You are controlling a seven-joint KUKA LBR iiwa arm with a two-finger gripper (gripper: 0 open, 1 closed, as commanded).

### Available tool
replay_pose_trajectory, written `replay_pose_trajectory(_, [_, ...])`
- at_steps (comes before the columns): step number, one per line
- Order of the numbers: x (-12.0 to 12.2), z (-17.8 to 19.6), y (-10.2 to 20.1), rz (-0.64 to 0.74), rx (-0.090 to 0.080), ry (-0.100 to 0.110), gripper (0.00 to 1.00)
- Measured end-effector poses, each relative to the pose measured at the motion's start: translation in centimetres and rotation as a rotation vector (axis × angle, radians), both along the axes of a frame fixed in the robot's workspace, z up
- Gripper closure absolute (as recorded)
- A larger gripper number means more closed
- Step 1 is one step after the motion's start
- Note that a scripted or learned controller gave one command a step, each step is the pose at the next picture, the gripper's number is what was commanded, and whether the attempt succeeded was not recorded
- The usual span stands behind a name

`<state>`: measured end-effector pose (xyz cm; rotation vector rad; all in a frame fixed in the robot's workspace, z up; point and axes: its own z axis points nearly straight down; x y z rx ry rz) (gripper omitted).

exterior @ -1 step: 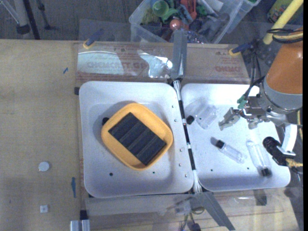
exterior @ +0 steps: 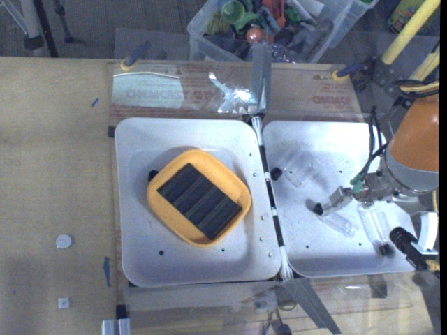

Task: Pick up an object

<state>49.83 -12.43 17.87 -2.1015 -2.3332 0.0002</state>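
A yellow rounded tray with a black ribbed top [exterior: 198,197] lies tilted in the middle of the left bin [exterior: 133,257]. In the right bin [exterior: 307,260] lie clear plastic pieces, hard to make out: one near the back left [exterior: 300,171], one in the middle [exterior: 342,223] and one at the right [exterior: 375,222]. My gripper [exterior: 323,204] reaches in from the right, low over the right bin's middle, its tip just left of the middle clear piece. Nothing shows as held.
A small dark thing [exterior: 274,174] sits at the right bin's left wall. A metal divider [exterior: 260,82] stands behind the bins, with a clear crate of toys [exterior: 279,12] beyond it. Bare bench lies to the left.
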Motion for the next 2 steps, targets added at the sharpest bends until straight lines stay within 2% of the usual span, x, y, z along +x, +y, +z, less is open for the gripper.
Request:
replay_pose_trajectory(1, [-1.8, 2.6, -1.2, 0.056, -0.002, -0.004, 0.00])
replay_pose_trajectory(2, [2.7, -9.1, -3.8, 0.169, -0.004, -0.011, 0.00])
